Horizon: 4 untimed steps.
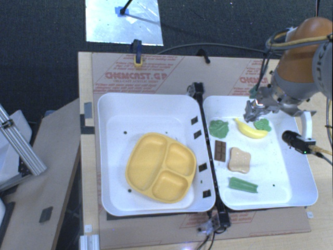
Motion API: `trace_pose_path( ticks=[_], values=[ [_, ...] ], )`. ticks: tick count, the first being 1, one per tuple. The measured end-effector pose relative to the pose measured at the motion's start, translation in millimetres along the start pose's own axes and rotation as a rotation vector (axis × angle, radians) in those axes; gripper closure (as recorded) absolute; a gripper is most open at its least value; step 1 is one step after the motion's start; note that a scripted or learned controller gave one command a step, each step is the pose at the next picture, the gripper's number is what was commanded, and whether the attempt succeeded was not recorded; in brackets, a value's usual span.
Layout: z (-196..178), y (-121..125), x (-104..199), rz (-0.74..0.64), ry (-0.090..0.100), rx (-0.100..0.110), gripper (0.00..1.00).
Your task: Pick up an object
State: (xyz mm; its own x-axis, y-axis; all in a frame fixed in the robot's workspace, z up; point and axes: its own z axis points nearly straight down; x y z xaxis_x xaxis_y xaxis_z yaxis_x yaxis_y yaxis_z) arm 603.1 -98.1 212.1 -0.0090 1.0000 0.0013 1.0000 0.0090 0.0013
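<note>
Your claw (254,112) hangs over the right bin (296,191), just beside the toy banana (250,129); you cannot tell its state. Around the banana: two green leafy pieces (219,127), one chocolate bar (220,150), one toast slice (239,160), one green bean pod (243,185).

Dark carpet (41,25) covers the floor. A shiny metal plate (124,13) lies on it beyond the bench. A tan side table (49,155) stands at left.
</note>
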Motion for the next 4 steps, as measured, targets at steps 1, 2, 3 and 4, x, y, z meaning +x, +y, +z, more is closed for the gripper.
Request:
trace_pose_path(
  ticks=[1, 2, 3, 4],
  values=[
    [-0.7, 9.2, 58.6, 0.000, 0.000, -0.001, 1.00],
    [3.0, 11.9, 108.6, 0.000, 0.000, -0.001, 1.00],
    [-7.3, 3.9, 172.5, -0.002, 0.002, 0.000, 1.00],
    [-5.0, -0.3, 205.6, 0.001, 0.000, 0.000, 1.00]
  ],
)
